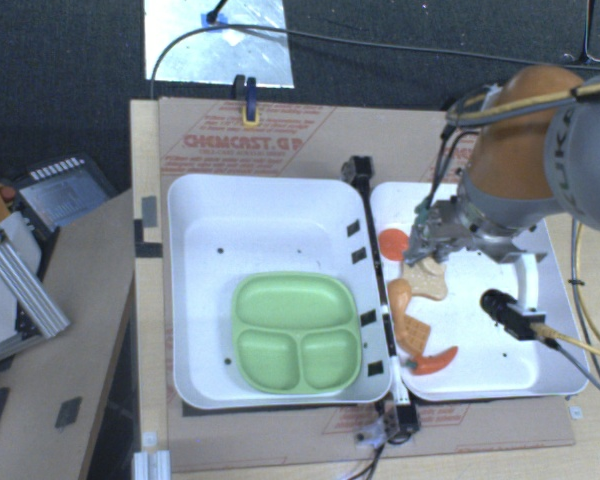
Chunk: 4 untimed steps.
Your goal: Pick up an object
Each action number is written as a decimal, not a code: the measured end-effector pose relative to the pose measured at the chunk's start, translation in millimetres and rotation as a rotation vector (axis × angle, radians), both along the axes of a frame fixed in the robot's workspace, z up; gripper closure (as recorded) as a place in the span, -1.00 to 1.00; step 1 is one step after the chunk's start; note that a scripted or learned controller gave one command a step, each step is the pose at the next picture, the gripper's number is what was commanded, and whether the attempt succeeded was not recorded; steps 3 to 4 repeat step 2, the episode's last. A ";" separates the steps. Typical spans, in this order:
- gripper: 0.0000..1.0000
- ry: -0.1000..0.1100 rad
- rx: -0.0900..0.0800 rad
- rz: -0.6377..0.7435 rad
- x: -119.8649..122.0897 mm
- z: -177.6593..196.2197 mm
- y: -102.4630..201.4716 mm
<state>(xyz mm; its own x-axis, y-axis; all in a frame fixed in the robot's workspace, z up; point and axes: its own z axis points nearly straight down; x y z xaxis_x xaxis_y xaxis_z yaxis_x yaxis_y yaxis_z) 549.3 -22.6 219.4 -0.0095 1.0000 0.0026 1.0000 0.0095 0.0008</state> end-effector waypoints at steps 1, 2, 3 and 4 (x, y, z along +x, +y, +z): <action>1.00 0.000 0.000 0.000 2.4 -6.5 52.2; 1.00 0.001 0.000 0.001 -5.8 -9.4 110.5; 1.00 0.001 0.000 0.001 -5.8 -9.4 110.5; 1.00 0.001 0.000 0.001 -5.8 -9.4 110.5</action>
